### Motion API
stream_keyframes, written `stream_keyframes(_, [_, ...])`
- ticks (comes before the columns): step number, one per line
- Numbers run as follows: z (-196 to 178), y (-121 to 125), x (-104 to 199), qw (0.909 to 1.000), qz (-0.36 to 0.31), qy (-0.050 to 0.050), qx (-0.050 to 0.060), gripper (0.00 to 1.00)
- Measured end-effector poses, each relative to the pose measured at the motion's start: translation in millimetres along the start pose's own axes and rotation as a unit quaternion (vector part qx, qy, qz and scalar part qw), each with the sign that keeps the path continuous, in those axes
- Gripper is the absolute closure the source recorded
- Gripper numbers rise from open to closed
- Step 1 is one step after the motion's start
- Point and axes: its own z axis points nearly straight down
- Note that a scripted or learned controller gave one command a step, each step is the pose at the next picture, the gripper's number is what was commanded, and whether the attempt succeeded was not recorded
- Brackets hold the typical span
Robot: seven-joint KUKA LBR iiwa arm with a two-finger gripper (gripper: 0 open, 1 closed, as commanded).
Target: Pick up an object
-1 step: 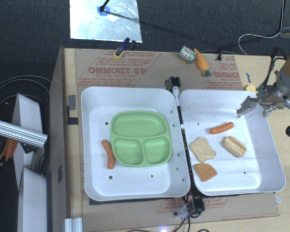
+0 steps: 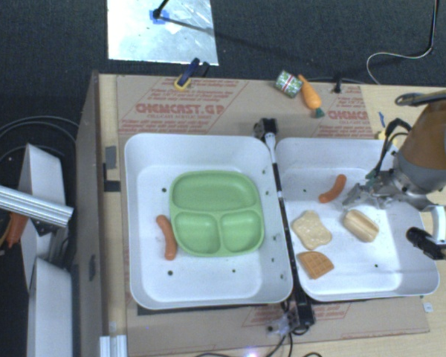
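- Two white bins sit side by side on the table (image 2: 208,95).
- Left bin (image 2: 145,274): green divided plate (image 2: 216,213), a sausage (image 2: 166,237) just beside it.
- Right bin (image 2: 409,274): toast slice (image 2: 312,229), waffle (image 2: 315,263), another sausage (image 2: 332,188), bread roll (image 2: 360,224).
- Pincer (image 2: 366,196) above the roll, grip state unclear.

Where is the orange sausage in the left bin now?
The orange sausage lies in the left bin, on the bin floor just left of the green divided plate.

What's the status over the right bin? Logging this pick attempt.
Gripper low in right bin, nothing seen held. Bread roll just below it. Sausage and toast slice close by.
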Motion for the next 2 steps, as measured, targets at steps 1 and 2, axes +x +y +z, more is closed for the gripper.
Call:
stream_keyframes(1, [0.4, -46.2, 61.1, 1.0000, -0.001, 0.001, 0.001, 0.00])
stream_keyframes(2, [-0.2, 16.2, 21.9, 1.0000, -0.001, 0.000, 0.000, 0.00])
